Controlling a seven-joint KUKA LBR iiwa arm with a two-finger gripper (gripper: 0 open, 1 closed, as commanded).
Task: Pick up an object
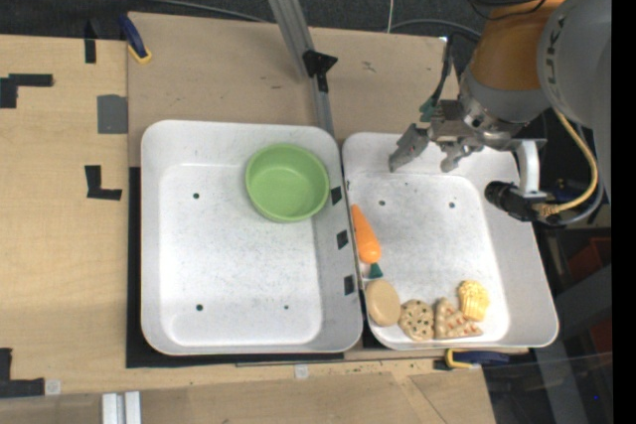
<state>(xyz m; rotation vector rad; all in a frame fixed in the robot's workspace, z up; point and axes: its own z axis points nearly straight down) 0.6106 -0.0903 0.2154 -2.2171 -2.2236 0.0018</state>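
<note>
Fingers of the gripper (429, 152) are being held spread apart, with nothing seen between them, above the far edge of the right bin (517, 243). Toys are being kept along that bin's near and left sides: a carrot (366, 233) is lying beside the divider, a tan round piece (383, 302) is sitting just below it, and a cookie (416, 319), a waffle-like piece (452, 321) and a yellow corn piece (473, 299) are being lined up along the near wall. A green bowl (287, 182) is being held upright in the left bin (179, 243), near its far right corner.
</note>
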